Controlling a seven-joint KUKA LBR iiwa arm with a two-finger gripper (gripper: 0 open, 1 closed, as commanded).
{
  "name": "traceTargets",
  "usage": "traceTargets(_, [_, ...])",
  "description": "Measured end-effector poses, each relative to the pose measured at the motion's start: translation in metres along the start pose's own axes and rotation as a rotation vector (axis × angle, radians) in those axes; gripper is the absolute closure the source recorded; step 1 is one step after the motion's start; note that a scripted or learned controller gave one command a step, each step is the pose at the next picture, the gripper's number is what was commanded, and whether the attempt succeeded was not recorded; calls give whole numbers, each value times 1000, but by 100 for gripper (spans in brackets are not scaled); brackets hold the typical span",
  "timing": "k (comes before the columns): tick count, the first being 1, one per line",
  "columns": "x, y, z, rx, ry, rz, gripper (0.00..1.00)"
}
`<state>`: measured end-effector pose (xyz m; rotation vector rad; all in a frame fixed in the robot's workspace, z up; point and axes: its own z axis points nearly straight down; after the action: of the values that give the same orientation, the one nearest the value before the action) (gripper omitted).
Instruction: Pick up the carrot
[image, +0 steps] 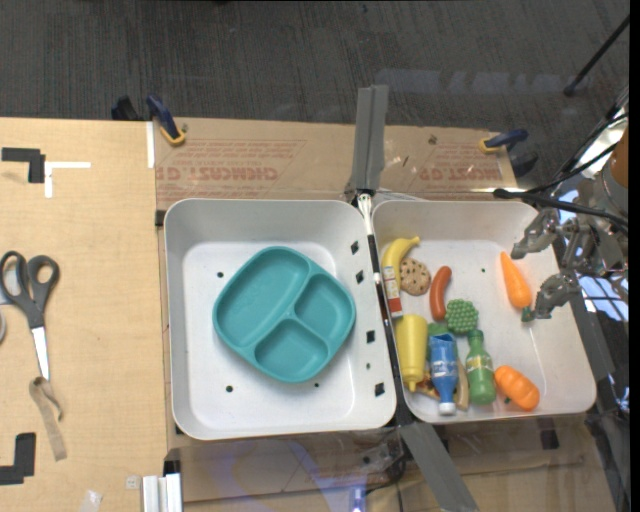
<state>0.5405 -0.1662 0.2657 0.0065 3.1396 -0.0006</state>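
Note:
The carrot (515, 283), orange and tapered, lies near the right wall of the right bin (560, 345). My gripper (524, 283) reaches in from the right at the carrot's place. It stands open: one fingertip (520, 248) shows just beyond the carrot's far end and the other (529, 314) just past its near end. The carrot rests on the bin floor between them, and I cannot tell whether either fingertip touches it.
The right bin also holds a banana (397, 254), cookie (414, 274), sausage (440, 291), broccoli (461, 316), yellow bottle (411, 345), blue bottle (443, 368), green bottle (479, 374) and a stubby orange vegetable (517, 388). A teal divided plate (285, 314) lies in the left bin (190, 330). Scissors (32, 300) lie on the bench at the left.

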Motion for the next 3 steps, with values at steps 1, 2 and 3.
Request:
traceTargets(1, [-42, -54, 48, 0, -2, 48, 0])
traceTargets(2, [-69, -54, 172, 1, -4, -81, 0])
traceTargets(3, [-71, -53, 161, 2, -9, -85, 100])
